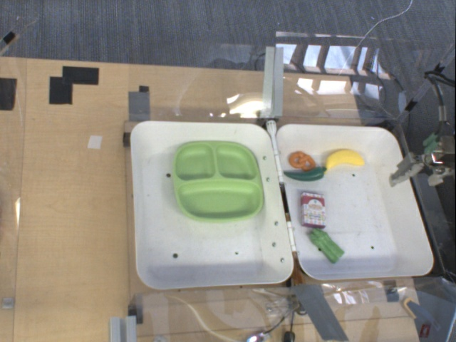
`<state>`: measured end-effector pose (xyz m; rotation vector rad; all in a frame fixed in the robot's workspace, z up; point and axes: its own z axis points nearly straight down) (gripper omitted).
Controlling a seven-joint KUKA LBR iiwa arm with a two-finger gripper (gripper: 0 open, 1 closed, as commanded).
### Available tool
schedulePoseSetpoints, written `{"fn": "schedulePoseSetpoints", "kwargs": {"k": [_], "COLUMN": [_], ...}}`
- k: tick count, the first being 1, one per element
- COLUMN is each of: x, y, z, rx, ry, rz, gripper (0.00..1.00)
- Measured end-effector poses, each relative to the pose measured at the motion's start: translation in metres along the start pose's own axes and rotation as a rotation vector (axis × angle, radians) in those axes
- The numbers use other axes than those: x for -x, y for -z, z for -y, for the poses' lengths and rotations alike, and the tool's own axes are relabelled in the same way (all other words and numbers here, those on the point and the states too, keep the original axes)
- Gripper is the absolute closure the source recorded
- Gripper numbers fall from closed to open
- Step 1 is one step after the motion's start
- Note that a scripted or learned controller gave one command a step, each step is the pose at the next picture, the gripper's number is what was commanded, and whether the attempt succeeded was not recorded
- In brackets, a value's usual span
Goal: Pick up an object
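Your gripper (407, 171) sat at the right rim of the right bin (370, 262), and I could not tell whether it was released or clenched; nothing showed in its grasp. Nearest to it lay the yellow banana (345, 159), probably a light, smooth plastic toy that would slip unless you closed across its thick middle. Touching its left end were a green pepper (305, 174) and an orange-red pretzel-like piece (301, 161), crowded enough to jostle. Lower down, a small flat carton (313, 210) looked stiff but thin (hard to get under), with a green ridged block (326, 246) just beside its lower corner. The left bin (153, 262) held a green divided plate (217, 180), well apart from everything.
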<state>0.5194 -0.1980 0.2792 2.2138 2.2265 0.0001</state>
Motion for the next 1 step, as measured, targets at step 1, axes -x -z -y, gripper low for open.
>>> {"fn": "schedulePoseSetpoints", "kwargs": {"k": [1], "x": [-0.0226], "y": [-0.1369], "z": [0.0309], "rx": [-0.001], "ry": [0.072], "rz": [-0.002], "gripper": [0.00]}}
